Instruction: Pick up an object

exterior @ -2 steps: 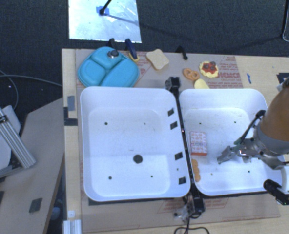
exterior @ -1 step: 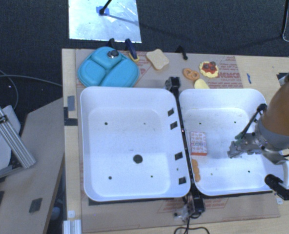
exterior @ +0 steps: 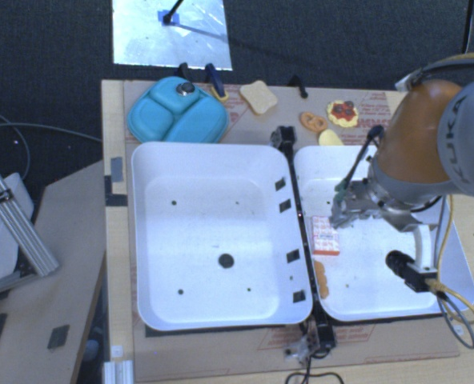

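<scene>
Obj. nearest gripper: small red-and-white packet [exterior: 326, 237]. Lies flat on floor of R bin [exterior: 429, 309] (view-right), close to that bin's left wall, approx. mid-depth. Print side up, text too small to read.

Gripper [exterior: 343, 212] just above packet's far edge, tilted, coming in from view-right. Contact w/ packet: not resolvable. Open or closed: cannot tell, tip hidden by own hardware at this angle. Arm [exterior: 419, 130] grey w/ orange band, hanging over far right part of R bin.

Also in R bin: tan elongated piece [exterior: 321, 279], snack-like, lying along left wall, just nearer camera than packet; looks apart from it, narrow gap.

L bin [exterior: 153, 214] (view-left): one dark round obj. [exterior: 226, 260] on floor, nearer-centre, well apart from walls. Few tiny dark specks scattered on floor. Row of black tabs [exterior: 286, 206] down its right wall, next to divider btw. bins.

Bins side by side, touching along shared edge, both on tan surface [exterior: 115, 130].

Behind bins, on surface, left to right:
- blue compartment tray [exterior: 177, 112], just beside L bin's far rim
- toast slice [exterior: 259, 97]
- pretzel [exterior: 313, 121]
- small round pizza-like disc [exterior: 343, 113], red topping
- yellow piece [exterior: 330, 138], up against R bin's far rim

Farther back, off surface: shiny silver sheet [exterior: 170, 21] on dark floor.
</scene>
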Controlling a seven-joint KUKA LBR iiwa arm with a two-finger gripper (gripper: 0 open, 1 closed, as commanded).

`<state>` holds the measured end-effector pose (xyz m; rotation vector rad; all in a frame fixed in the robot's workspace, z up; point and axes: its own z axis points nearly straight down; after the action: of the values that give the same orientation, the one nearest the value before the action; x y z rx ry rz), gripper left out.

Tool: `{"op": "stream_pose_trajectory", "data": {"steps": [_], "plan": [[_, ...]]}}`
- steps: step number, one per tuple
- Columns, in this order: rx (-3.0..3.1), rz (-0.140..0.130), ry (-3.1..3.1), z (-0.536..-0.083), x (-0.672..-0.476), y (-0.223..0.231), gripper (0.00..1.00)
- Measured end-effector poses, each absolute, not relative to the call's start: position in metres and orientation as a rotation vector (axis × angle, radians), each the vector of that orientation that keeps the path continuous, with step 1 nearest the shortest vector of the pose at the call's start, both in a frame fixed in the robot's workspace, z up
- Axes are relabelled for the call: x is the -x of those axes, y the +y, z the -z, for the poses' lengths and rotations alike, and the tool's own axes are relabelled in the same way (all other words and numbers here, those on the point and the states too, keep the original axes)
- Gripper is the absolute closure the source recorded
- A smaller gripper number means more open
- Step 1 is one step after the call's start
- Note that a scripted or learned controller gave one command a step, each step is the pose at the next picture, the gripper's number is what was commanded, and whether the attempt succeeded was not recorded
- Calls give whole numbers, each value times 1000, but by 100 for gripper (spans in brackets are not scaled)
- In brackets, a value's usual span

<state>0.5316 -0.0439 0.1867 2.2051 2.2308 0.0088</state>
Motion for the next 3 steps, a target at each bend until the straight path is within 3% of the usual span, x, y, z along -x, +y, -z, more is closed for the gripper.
{"op": "stream_pose_trajectory", "data": {"steps": [1, 2, 3], "plan": [[-2208, -7, 2235, -184, -536, 36, 100], [-2227, 2, 2216, -192, -485, -34, 100], [-2206, -5, 2238, -184, -492, 98, 100]]}}
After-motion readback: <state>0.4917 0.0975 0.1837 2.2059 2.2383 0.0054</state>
